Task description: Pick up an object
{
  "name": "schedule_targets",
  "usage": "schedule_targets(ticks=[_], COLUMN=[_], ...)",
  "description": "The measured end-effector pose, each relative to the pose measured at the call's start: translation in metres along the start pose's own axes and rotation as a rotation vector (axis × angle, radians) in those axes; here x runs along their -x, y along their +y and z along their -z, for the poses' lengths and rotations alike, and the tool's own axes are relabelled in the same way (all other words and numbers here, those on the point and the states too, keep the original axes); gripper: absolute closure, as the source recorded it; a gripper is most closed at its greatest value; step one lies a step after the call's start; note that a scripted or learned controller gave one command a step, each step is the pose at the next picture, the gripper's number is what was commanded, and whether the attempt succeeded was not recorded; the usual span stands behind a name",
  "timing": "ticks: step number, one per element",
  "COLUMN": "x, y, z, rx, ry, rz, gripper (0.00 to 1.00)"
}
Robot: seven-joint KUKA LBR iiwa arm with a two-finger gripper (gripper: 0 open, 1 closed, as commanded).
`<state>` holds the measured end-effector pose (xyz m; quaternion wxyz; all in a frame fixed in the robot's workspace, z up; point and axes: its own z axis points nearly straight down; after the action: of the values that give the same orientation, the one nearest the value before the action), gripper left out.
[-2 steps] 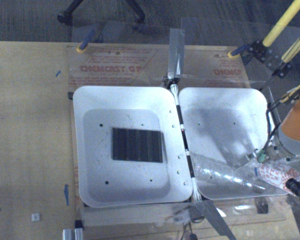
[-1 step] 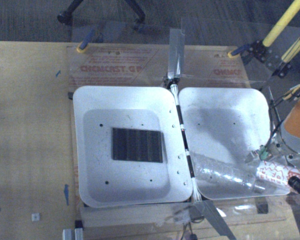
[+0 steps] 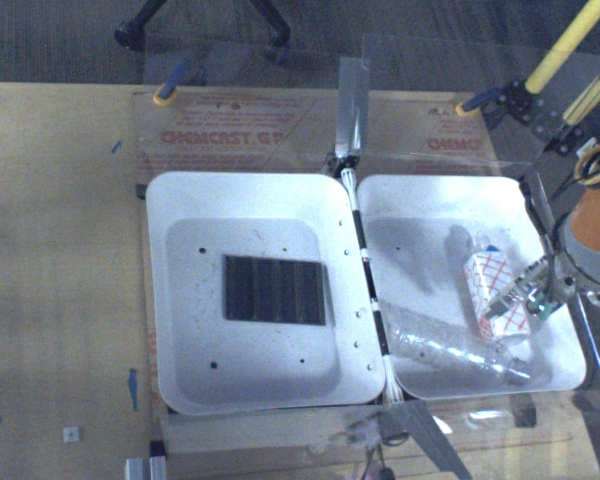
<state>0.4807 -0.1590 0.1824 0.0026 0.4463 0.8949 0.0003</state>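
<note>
Gripper low in right white bin, over white red-checked paper carton; grip state cannot be judged.
Carton likely light, crushable; take its flat sides. Clear plastic tube beside it looks slippery.

Light falls from above, bright and cool on the 2 white bins. The right bin is near washed out at its far rim, up and left of the gripper. A soft grey shadow lies on that bin's floor just left of the gripper. The left bin, well to the gripper's left, shows softer shading along its inner walls. The clear plastic tube below-left of the gripper carries faint glints. The whole picture is slightly soft and grainy; the floor at the far top is dim.
</note>
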Motion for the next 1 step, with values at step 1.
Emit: schedule_targets(ticks=[1], x=[0.0273], y=[-0.0202], z=[0.1199], rx=[-0.001], ry=[0.0], rz=[-0.189], gripper=[1.0])
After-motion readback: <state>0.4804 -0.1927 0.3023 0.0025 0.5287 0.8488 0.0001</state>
